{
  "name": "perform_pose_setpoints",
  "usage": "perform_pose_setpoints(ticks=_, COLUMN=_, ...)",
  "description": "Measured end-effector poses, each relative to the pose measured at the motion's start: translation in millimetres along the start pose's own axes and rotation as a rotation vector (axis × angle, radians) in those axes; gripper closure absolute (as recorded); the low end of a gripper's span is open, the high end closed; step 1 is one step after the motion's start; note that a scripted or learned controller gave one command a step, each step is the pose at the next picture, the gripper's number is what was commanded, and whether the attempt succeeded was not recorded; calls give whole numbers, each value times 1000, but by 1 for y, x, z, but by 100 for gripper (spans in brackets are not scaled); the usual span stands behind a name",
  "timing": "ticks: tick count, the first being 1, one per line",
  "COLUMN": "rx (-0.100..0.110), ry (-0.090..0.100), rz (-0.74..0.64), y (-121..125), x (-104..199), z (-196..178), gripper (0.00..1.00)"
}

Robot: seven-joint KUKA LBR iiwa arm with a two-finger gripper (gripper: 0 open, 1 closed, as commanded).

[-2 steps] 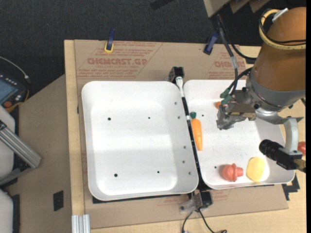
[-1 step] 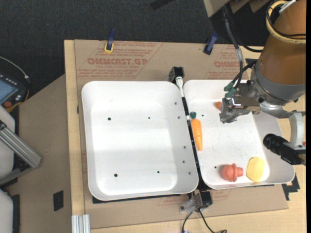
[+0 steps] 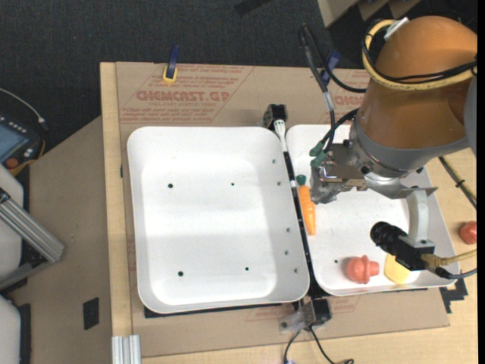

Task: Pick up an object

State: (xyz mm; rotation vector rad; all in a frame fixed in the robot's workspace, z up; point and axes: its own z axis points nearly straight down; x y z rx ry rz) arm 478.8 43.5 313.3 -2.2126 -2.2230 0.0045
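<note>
arm: grey KUKA arm (image 3: 394, 154) with a glossy orange band, enters from the right and is bent down over the right bin
claw: metal two-finger claw (image 3: 326, 186), low over the left part of the right bin, near its left wall
claw state: cannot tell, the wrist body blocks the opening from this angle; nothing visibly held
task thing: orange tapered carrot-shaped toy (image 3: 307, 214) with a green tip, smooth plastic look. It lies lengthwise along the left wall of the right bin, green end towards the far side
claw vs carrot: claw sits just beside the toy's green end, on its right; contact cannot be told
right bin: shallow white plastic bin (image 3: 341, 237), rounded corners, smooth matte floor
other item 1: pink-red knobbed plastic piece (image 3: 361, 268), rounded with a small cap, near the front wall of the right bin, well apart from the carrot toy
other item 2: pale yellow rounded piece (image 3: 395, 274), just right of the pink-red piece, partly hidden
left bin: matching shallow white bin (image 3: 138, 203), four small dark dots on its floor, soft shadow across the front half
table: flat brown cardboard-covered table (image 3: 197, 93) with red printed lettering, both bins on it side by side
clamp: small blue and yellow clip (image 3: 172, 70) on the far edge of the cardboard
edge item: rounded orange-red object (image 3: 469, 232) past the right bin's right rim, cut off by the frame
</note>
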Motion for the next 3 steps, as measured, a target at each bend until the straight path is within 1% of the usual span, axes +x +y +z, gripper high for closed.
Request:
perform_pose_setpoints(ticks=1, rx=-7, ry=-2, rz=6, y=1, x=-3, z=-12, gripper=100)
perform_pose_setpoints(ticks=3, rx=-10, ry=-1, rz=8, y=2, x=-3, z=-32, gripper=100)
